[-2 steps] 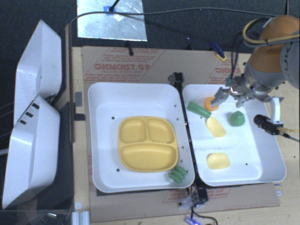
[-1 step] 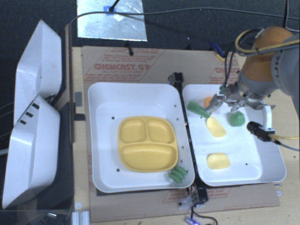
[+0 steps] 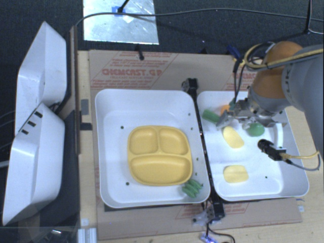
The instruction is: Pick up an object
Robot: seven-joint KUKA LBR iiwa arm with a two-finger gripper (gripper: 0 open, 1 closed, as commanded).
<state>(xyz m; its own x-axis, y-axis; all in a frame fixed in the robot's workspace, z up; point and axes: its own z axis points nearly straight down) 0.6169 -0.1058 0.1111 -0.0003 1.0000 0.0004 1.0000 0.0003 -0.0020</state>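
Reaching in from the right, the grey arm [image 3: 298,82] with its orange band hangs over the upper part of the right bin [image 3: 293,184], and its gripper [image 3: 229,119] sits low above the bin floor. Whether the gripper is released or clenched, I cannot tell from this slant; nothing shows plainly inside it. Just below the gripper lies a pale yellow oval piece [image 3: 233,137], close to it, though contact is unclear. A green stick-shaped piece [image 3: 210,116] lies just left of the gripper near the bin's inner wall, and a small orange bit [image 3: 224,108] peeks out above it. A round green piece [image 3: 255,130] rests to the right, partly under the wrist. Lower in the same bin lies a flat yellow block [image 3: 235,173], well apart from the gripper. The left bin [image 3: 109,151] carries a yellow divided plate [image 3: 159,154], and a ridged green piece [image 3: 192,188] lies beside the plate's lower right corner
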